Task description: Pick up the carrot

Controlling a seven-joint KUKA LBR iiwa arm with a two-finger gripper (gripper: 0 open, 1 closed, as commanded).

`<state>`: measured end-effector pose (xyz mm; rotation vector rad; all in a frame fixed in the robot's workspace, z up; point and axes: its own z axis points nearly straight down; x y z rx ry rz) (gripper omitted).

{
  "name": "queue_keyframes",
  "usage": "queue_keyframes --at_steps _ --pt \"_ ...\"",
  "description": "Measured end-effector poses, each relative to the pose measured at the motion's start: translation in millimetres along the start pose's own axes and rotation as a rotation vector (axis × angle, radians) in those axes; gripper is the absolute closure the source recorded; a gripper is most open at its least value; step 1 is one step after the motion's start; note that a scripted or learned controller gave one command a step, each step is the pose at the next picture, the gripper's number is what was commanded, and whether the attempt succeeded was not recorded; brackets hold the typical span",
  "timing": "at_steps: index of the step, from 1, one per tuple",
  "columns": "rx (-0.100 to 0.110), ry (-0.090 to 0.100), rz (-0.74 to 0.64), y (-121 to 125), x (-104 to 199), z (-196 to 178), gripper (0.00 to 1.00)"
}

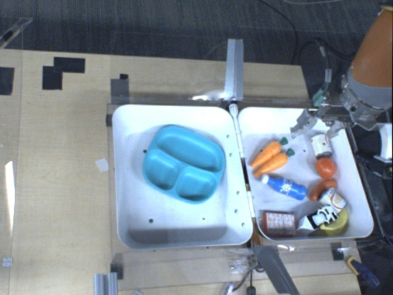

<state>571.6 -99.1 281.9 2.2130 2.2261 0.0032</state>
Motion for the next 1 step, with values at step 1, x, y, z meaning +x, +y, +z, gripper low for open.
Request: queue_keyframes --at_steps 1 --pt "-0.011 0.001 -0.096 -9.4 5.8 180.6 0.00"
